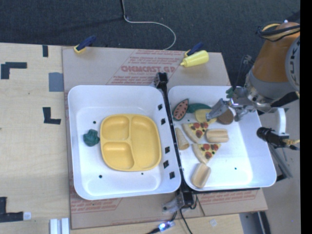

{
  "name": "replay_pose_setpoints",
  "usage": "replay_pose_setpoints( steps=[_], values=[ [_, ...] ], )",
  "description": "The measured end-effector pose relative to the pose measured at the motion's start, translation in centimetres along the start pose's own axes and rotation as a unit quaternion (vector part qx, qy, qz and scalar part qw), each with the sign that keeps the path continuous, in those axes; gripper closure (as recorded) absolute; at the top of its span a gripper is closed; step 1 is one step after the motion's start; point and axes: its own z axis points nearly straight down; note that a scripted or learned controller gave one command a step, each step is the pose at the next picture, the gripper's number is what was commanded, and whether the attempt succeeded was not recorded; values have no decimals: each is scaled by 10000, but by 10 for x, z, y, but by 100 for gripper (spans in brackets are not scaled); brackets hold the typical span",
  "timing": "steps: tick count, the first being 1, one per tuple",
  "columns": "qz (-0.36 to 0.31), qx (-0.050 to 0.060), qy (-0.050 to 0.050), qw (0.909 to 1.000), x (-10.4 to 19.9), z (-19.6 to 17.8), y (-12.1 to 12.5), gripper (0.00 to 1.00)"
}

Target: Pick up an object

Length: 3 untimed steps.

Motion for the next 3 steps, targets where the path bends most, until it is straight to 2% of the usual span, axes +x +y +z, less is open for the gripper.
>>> replay_pose_setpoints(
  steps=[1, 3],
  values=[
    [-13, -60, -10, 10000, 0, -7, 3, 0],
    [-14, -37, -10, 10000, 4, 82, 0, 0]
  ],
)
